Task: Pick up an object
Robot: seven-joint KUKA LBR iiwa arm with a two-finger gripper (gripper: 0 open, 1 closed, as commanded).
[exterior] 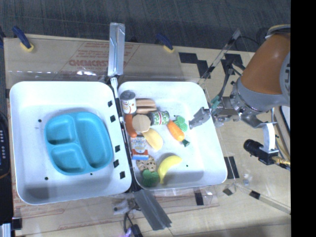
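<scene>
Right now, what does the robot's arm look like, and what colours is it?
The arm is grey metal with a big, rounded orange band above the wrist. At its tip sits a small grey two-finger gripper. Thin dark cables run beside the wrist, and a black-and-white fitting hangs underneath.

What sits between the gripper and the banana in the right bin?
In the camera view, only bare white bin floor separates the gripper from the banana; the carrot lies just left of that line.

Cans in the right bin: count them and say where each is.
2. One upright can stands at the bin's far left corner; a green-labelled can lies on its side mid-bin, left of the carrot. Others may hide under the pile.
</scene>
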